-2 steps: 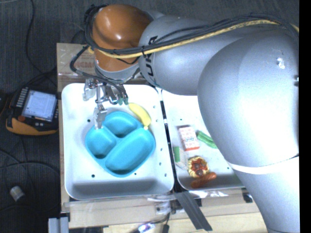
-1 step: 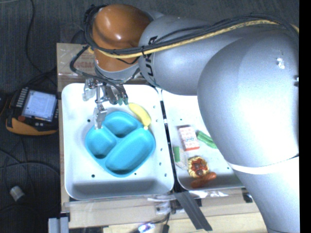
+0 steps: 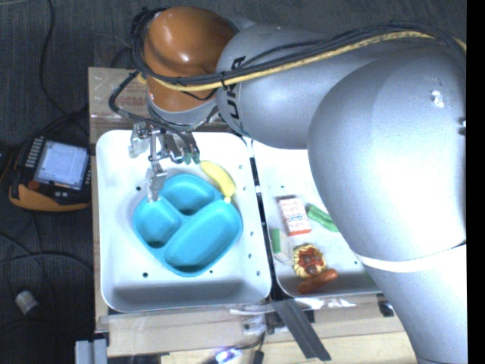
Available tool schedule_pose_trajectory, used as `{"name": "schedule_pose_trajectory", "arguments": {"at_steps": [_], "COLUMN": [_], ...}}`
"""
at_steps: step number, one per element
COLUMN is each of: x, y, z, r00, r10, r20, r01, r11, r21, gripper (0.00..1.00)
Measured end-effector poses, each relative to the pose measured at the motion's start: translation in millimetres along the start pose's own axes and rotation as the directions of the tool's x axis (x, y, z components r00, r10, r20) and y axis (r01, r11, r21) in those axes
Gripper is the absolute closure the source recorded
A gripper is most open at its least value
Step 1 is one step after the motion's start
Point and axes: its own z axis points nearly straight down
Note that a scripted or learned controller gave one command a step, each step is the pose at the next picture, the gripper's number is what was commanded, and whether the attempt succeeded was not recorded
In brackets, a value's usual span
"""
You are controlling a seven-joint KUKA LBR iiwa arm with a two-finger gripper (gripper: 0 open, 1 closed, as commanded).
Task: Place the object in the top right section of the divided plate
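A blue divided plate (image 3: 229, 232) with three sections lies tilted in the left white bin (image 3: 121, 279). A yellow banana (image 3: 218, 179) rests against the plate's upper right rim, partly over the edge of the top section. My gripper (image 3: 157, 171) hangs below the orange wrist band, over the plate's upper left corner and to the left of the banana. Nothing shows in its grasp. The grey arm hides the back of both bins.
The right bin (image 3: 356, 283) holds a small red and white box (image 3: 292, 213), a green piece (image 3: 322, 218), a pizza-like toy (image 3: 309, 259) and a brown sausage (image 3: 318, 280). A handheld pendant (image 3: 51, 169) lies on the floor to the left.
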Motion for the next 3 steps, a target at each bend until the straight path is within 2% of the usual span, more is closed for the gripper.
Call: {"name": "schedule_pose_trajectory", "arguments": {"at_steps": [1,3], "x": [-14.2,-14.1], "y": [-13.0,-13.1], "z": [69.5,69.5], "r00": [0.997,0.997], "r10": [-0.075,-0.075], "r20": [0.002,0.001], "r01": [0.075,0.075], "r11": [0.997,0.997], "r21": [-0.001,-0.001], "gripper": [0.00,0.00]}}
